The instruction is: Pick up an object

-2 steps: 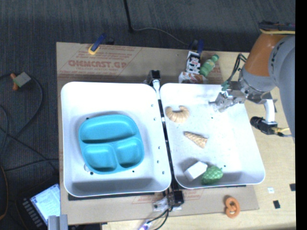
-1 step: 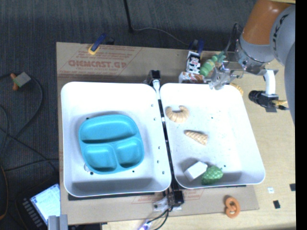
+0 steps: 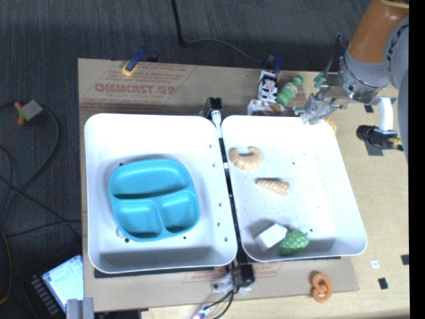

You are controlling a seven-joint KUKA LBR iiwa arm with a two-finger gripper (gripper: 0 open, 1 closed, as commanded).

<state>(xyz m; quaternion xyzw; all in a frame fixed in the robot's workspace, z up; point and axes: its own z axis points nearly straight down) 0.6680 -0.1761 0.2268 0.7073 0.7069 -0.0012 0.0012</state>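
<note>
The right bin holds a curled tan pastry near its back left, a ridged tan roll in its middle, and a white block beside a green knobbly lump at its front. My gripper hangs over the bin's back right corner, above the rim and apart from all of these. Nothing shows between its fingers.
The left bin carries a blue divided tray. Behind the right bin lie a small printed packet and a green toy. An orange pretzel-shaped piece lies on the bench in front. A black clip sits between the bins.
</note>
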